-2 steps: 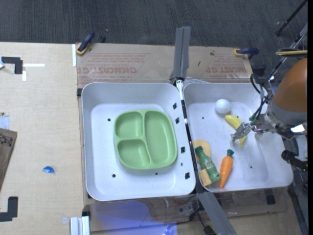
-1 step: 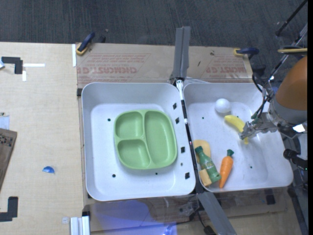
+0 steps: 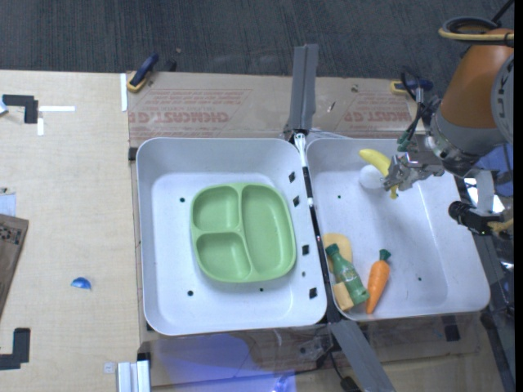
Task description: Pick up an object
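The right bin (image 3: 433,243) holds a yellow banana (image 3: 375,159) at its far left corner, with a small white object (image 3: 371,179) just in front of it. At the bin's near left lie a green bottle (image 3: 346,274), an orange carrot (image 3: 377,281) and a tan piece (image 3: 338,246) under the bottle. My gripper (image 3: 398,178) hangs low over the far part of the right bin, just right of the banana and the white object. Whether it touches either one cannot be told from this angle.
A green three-compartment plate (image 3: 243,233) lies in the left bin (image 3: 155,219). A grey divider post (image 3: 303,88) rises between the bins at the back. Cables and a black fitting (image 3: 470,215) sit at the right bin's right rim.
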Tool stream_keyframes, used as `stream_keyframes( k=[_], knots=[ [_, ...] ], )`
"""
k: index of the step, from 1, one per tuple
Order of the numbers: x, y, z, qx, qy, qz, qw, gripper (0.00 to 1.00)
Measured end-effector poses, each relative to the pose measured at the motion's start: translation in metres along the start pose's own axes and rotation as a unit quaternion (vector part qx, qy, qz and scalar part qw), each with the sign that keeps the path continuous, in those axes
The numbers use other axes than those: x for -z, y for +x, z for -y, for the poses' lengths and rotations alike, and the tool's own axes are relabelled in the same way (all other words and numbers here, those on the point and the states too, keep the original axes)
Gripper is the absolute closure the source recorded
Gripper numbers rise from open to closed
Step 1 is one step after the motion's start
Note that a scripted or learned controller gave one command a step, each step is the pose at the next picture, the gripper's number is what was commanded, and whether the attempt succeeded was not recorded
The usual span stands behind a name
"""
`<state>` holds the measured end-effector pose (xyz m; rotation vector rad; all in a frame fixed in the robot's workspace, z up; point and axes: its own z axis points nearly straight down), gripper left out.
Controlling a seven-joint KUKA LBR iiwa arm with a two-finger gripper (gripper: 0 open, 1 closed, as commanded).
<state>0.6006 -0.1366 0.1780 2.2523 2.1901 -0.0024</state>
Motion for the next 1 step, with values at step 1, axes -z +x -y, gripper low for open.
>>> stream_keyframes(
  k=[1],
  knots=[
    [0.013,0.0744,-0.0561,-0.022,0.0,0.0,0.9998,1.0]
  ],
)
